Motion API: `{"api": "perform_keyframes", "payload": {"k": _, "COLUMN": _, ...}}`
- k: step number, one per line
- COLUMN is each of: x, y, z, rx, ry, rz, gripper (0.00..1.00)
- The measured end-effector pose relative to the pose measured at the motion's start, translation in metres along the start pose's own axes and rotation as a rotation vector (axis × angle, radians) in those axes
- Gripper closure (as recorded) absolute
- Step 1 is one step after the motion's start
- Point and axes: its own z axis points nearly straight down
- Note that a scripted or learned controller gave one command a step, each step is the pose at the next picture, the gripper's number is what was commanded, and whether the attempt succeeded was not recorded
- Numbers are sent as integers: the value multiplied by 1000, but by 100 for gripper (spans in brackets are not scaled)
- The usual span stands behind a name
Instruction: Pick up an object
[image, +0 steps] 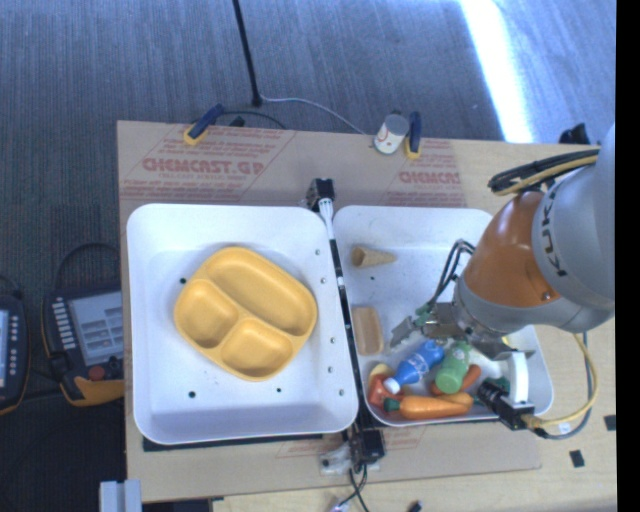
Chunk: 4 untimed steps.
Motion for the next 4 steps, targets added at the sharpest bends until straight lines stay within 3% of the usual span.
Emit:
{"api": "perform_keyframes", "payload": {"k": 1, "x": -73, "y": -9, "z": 2, "rx": -22, "ry": -4, "rz": -5, "gripper": 0}}
{"api": "perform_keyframes", "payload": {"k": 2, "x": -104, "y": -6, "z": 1, "rx": -18, "ry": 16, "rz": -16, "gripper": 0}}
{"api": "perform_keyframes", "payload": {"k": 3, "x": -67, "y": 31, "z": 3, "rx": -14, "ry": -11, "rz": 1, "gripper": 0}}
{"api": "perform_keyframes", "payload": {"k": 4, "x": -99, "y": -7, "z": 1, "rx": -25, "ry": 1, "rz": -11, "gripper": 0}}
